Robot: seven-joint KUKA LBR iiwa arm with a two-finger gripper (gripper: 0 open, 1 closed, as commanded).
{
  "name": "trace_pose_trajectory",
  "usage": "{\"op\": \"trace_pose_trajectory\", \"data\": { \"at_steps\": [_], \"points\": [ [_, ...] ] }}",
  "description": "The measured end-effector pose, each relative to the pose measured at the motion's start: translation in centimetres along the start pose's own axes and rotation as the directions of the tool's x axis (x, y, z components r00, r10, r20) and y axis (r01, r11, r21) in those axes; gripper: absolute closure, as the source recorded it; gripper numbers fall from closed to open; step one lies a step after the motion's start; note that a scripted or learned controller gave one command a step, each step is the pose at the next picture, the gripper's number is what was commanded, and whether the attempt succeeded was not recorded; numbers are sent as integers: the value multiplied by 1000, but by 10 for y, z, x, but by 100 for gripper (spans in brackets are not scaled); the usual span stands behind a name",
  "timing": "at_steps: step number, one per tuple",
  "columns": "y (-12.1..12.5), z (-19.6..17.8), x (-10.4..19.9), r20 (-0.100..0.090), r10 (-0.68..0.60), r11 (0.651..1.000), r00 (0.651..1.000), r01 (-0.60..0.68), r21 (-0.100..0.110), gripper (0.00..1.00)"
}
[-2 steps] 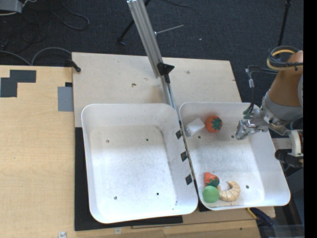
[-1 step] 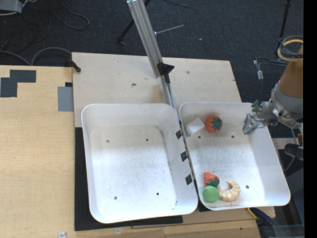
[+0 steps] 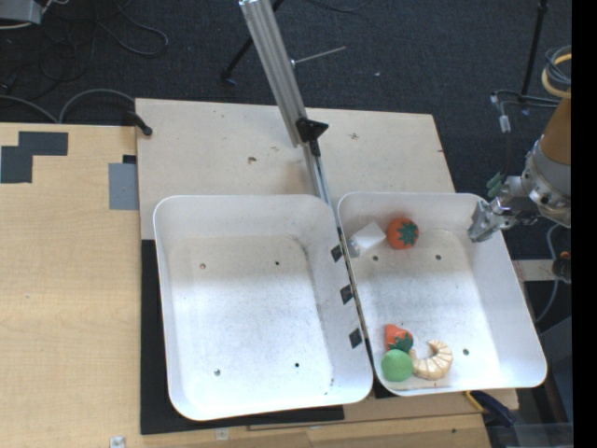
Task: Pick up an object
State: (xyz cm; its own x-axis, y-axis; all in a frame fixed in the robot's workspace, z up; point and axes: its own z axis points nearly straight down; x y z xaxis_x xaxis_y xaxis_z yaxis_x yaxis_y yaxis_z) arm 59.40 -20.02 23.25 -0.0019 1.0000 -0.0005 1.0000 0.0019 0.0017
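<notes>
From my screen the right bin [image 3: 522, 343] has all the goodies: a red tomato-looking ball with a green top [image 3: 402, 233] near its far edge, touching a small white block [image 3: 367, 238] that sits against the divider side. Down at the near edge there's a green ball [image 3: 396, 365], a small red piece [image 3: 397, 335] touching it from behind, and a tan curled ridged thing [image 3: 434, 359] just beside the ball, its curve opening toward the near edge and its long axis roughly along that edge. The middle of that bin floor is open. The left bin [image 3: 187, 241] shows bare floor. The jaws [image 3: 487, 220] hang over the right bin's far right corner, grey arm [image 3: 550, 171] behind; can't tell how far open they are, and I see nothing in them.
</notes>
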Motion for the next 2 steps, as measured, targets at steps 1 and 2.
{"op": "trace_pose_trajectory", "data": {
  "at_steps": [1,2],
  "points": [
    [1,-42,-1,1,0,1000,1000,0,-1,100],
    [-1,-25,51,-3,-2,1000,1000,2,5,100]
  ]
}}
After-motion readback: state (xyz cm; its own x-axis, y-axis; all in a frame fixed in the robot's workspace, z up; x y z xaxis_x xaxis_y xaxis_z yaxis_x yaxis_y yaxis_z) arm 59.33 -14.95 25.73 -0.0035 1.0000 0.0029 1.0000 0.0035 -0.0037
